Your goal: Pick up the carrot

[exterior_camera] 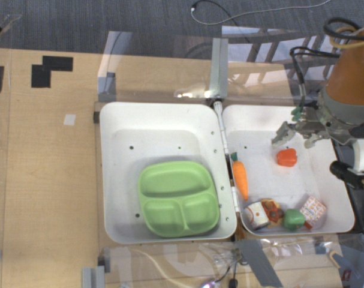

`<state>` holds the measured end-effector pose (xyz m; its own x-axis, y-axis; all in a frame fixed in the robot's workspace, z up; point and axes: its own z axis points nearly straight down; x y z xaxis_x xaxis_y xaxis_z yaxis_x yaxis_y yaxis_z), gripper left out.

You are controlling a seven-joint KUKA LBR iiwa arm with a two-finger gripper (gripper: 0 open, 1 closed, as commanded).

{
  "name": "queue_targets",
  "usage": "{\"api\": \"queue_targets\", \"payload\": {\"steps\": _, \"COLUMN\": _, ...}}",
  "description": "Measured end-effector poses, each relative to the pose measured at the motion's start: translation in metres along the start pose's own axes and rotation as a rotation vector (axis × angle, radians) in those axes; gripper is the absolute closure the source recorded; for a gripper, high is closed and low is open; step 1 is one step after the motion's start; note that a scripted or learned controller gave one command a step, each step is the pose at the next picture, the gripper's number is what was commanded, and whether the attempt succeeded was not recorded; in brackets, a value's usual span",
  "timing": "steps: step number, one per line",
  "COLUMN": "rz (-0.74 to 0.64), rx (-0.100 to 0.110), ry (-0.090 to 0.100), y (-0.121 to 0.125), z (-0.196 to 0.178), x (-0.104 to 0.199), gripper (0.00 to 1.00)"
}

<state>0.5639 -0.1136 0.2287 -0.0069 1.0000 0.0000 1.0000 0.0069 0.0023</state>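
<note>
The carrot (240, 179) lies in the right bin (253, 116), against its left wall.

Carrot (240, 179) against right bin's (343, 221) left wall

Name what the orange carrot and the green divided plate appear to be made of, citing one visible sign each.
Orange carrot: probably moulded plastic, a toy, judging by its flat, uniform colour and smooth surface. Green divided plate: likely plastic with a matte finish, given its even colour, soft rounded compartment ridges and lack of sharp glare.
</note>
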Motion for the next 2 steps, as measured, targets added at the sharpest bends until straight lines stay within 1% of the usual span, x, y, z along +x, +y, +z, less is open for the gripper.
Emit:
{"api": "queue_targets", "payload": {"steps": 1, "rz": -0.083, "rx": 0.001, "ry": 0.001, "y": -0.019, "z": 0.045, "x": 0.061, "gripper": 0.00}}
{"api": "queue_targets", "payload": {"steps": 2, "rz": 0.106, "rx": -0.002, "ry": 0.000, "y": 0.011, "z": 0.030, "x": 0.059, "gripper": 0.00}}
